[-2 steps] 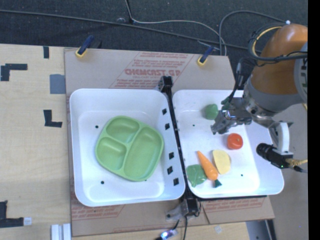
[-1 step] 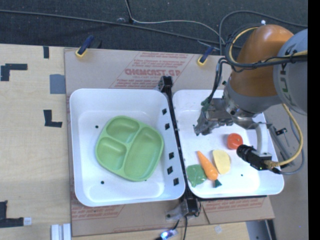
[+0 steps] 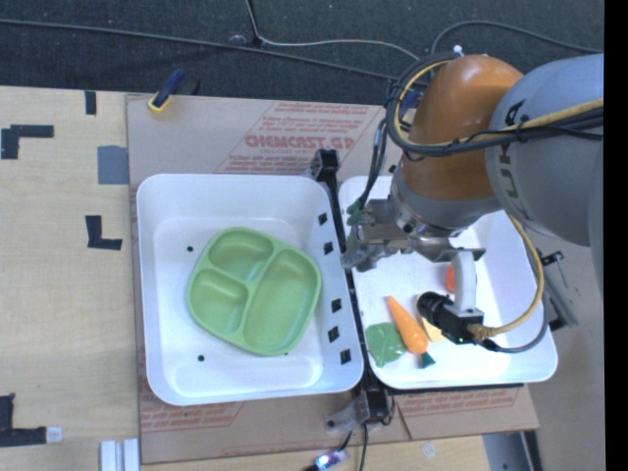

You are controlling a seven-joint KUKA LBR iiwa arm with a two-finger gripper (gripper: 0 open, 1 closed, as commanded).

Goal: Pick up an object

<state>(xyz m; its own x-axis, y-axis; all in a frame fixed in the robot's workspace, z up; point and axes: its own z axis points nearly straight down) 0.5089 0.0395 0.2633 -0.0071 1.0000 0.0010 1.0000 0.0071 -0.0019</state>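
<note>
The grey robot arm with the orange band [image 3: 471,135] is reaching in from the right and hanging over the right-hand shallow white bin [image 3: 512,255], covering much of its far half. Its two-finger gripper [image 3: 365,248] is sitting low at that bin's left wall, close to the divider between the two bins; the wrist body is hiding its tip, so whether it is open or closed cannot be told, and nothing is showing in its grasp.

Two bins are lying side by side on a brown cardboard sheet [image 3: 285,135]. The left-hand shallow white bin [image 3: 157,292] is holding one thing: a light green plastic plate with three compartments [image 3: 255,290], lying flat near the middle.

The right-hand bin is holding four things, all in its near half. One orange carrot-shaped toy [image 3: 406,324] is lying at a slant, apart from the gripper. One flat dark green leaf-like piece [image 3: 384,342] is lying just beside the carrot's left side. One small red-orange item [image 3: 449,278] is peeking out beyond the carrot, mostly hidden. One tiny teal scrap [image 3: 428,360] is lying at the carrot's near end
</note>
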